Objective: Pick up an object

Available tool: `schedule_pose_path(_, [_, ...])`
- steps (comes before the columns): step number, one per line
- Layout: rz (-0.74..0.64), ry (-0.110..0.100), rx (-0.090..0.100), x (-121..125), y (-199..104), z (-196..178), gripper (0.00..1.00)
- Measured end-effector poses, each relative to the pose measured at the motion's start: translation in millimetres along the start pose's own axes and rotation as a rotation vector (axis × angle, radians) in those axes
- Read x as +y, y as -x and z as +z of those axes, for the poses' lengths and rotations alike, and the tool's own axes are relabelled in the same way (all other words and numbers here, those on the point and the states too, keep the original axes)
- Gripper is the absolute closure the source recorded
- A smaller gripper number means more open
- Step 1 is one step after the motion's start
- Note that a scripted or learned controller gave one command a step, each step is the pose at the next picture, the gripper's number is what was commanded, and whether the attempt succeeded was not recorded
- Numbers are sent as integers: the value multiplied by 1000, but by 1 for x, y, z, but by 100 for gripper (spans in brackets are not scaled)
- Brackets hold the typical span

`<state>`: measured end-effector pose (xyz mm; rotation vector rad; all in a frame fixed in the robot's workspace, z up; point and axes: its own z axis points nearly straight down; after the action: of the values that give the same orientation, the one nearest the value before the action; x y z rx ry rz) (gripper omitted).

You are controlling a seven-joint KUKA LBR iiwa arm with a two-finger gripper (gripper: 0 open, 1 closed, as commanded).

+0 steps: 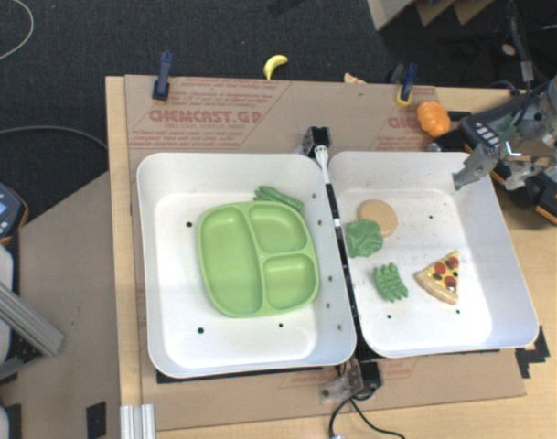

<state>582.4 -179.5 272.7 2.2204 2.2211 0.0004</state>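
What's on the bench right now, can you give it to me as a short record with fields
left bin: green divided plate, small green leafy piece at its top edge
right bin: tan round cookie, green lettuce piece, small green ridged piece, pizza slice
gripper: above the right bin's upper right corner, nothing seen between its fingers
outside bins: orange ball, yellow banana
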Motion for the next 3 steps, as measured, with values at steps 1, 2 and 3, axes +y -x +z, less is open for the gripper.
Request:
schedule_pose_path(1, [5,-9,5,-90,45,99,0])
schedule_pose_path(2, [-8,4,0,1,-12,180,0])
schedule_pose_path(3, [3,-6,3,-73,17,184,0])
